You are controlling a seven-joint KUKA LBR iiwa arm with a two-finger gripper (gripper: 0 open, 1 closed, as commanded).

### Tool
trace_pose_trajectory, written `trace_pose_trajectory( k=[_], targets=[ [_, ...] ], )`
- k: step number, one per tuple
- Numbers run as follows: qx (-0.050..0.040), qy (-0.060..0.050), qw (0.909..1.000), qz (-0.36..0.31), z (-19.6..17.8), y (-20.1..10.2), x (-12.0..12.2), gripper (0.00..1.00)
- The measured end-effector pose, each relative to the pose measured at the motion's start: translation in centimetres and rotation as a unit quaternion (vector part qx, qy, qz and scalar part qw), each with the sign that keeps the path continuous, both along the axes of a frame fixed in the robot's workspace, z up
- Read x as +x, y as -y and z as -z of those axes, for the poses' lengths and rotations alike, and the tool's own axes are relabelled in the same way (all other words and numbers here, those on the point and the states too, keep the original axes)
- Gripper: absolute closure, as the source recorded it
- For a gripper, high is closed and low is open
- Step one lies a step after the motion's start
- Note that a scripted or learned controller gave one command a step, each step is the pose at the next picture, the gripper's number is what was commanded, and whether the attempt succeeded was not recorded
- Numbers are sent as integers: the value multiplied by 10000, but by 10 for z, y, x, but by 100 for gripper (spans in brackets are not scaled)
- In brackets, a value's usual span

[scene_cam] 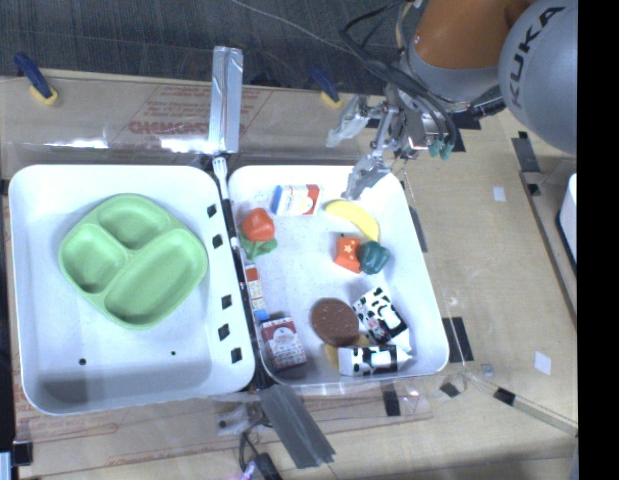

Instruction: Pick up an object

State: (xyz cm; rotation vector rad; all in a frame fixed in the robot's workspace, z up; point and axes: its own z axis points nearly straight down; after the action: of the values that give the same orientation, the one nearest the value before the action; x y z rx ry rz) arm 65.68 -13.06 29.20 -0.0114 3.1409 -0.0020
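Hand above right bin at 12 o'clock rim, nothing between fingers; how far open, I cannot tell. Banana just beside at 6 o'clock, nearest candidate. My advice: descend straight, straddle banana crosswise, avoid bin wall.

Two white bins, the left one with a pale green divided plate, the right with a yellow banana, brown disc and black-and-white cartons (cow-spot pattern).
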Motion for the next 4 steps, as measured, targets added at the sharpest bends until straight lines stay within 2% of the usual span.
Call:
trace_pose_trajectory(
  k=[1, 2, 3, 4],
  targets=[
    [16, -53, 9995, 302, 196, 36, -47, 0],
    [13, 10, 9958, 917, 199, 77, -101, 0],
    [23, 110, 9712, 2381, 194, 75, -171, 0],
    [16, 12, 9592, 2828, 199, 15, -145, 0]
  ],
)
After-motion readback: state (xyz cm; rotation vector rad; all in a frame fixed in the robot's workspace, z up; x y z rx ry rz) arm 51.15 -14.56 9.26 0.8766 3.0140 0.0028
